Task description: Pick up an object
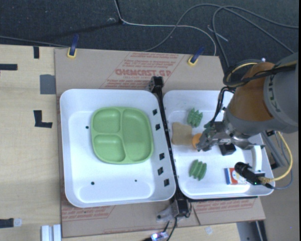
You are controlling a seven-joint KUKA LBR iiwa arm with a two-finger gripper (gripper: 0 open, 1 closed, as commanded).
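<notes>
Cardboard (140, 69) lies on my light wooden bench (20, 149) under two white bins, and black cables (190, 19) trail over the dark floor at the top of the frame. The left bin (70, 134) holds a green plate (123, 135). In the right bin (183, 97) the gripper (206, 137) sits low by an orange thing (196, 140) and a tan piece (181, 133), between two green toys (194, 117) (197, 169); I cannot tell how its tips are set.

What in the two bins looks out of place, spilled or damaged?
Nothing looks spilled or broken. The green divided plate lies flat in the left bin. In the right bin the two green pieces, a tan piece and a small card lie apart, and the gripper is low over a small orange thing.
</notes>
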